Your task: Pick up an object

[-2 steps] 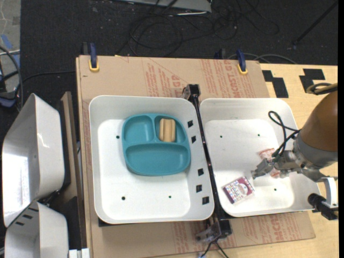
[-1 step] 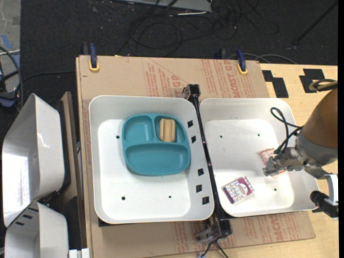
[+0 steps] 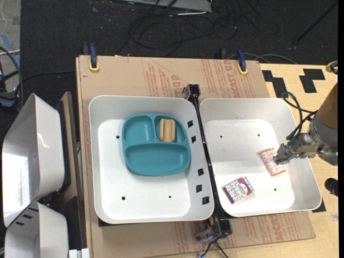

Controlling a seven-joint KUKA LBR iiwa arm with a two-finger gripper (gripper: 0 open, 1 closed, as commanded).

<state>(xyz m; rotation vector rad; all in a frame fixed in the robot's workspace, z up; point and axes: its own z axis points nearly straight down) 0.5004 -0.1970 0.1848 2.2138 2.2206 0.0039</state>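
Along the right-hand side of the right bin (image 3: 236, 114), my gripper (image 3: 280, 156) sits low over a small pink-and-white packet (image 3: 272, 163), its tip at or touching the packet's upper right corner; whether the tool is released or clenched I cannot tell at this resolution, and nothing is visibly lifted. A second item, a purple-and-white packet (image 3: 238, 189), lies flat nearer the front of the same bin, apart from the first. Across the divider, the left bin (image 3: 102, 144) carries a teal compartment tray (image 3: 156, 145) with a tan block (image 3: 167, 129) in its upper right compartment. I judge the step in hand to be the descent onto, or the closing upon, the pink packet, so the pick itself is not yet shown as done. The next move, as I read it, calls for a firm closure on a thin, flat target lying against the bin floor, then a straight vertical lift. Such a packet offers little edge to pinch and may slide toward the near wall, so I would confirm the hold once it is raised.
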